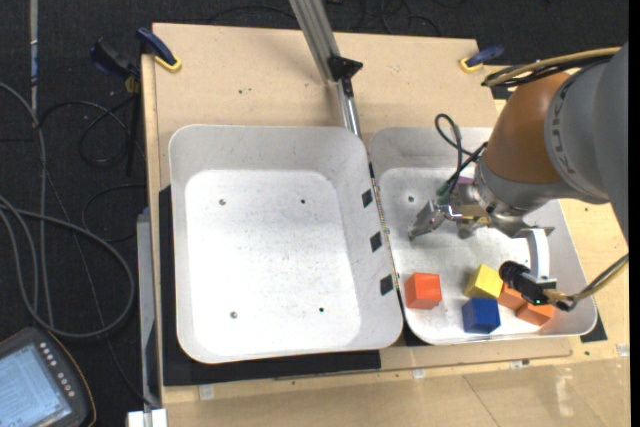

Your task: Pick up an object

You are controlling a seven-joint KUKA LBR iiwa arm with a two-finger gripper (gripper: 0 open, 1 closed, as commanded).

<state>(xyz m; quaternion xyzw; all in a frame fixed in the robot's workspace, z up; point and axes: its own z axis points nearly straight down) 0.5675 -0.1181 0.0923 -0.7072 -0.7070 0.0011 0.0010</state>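
Two shallow white bins sit side by side on the counter [420, 65].

Left bin [200, 165]: bare speckled floor, filling the 9 o'clock half of the counter.

Right bin [395, 165]: holds all the objects, grouped along its 6 o'clock edge.
- Orange cube [423, 290], nearest the divide between the bins.
- Blue cube [481, 315], at 4 o'clock from the orange cube, close to the bin's front rim.
- Yellow cube [486, 281], just beside the blue cube at its 12 o'clock.
- Orange block [533, 309], at 3 o'clock from the blue cube, partly covered by a black piece.

End effector [432, 221]: low over the right bin's middle, at 12 o'clock from the orange cube and apart from every object. Fingers slightly parted, pointing toward 9 o'clock, nothing between them.

Arm [555, 140]: reaches in from 3 o'clock.
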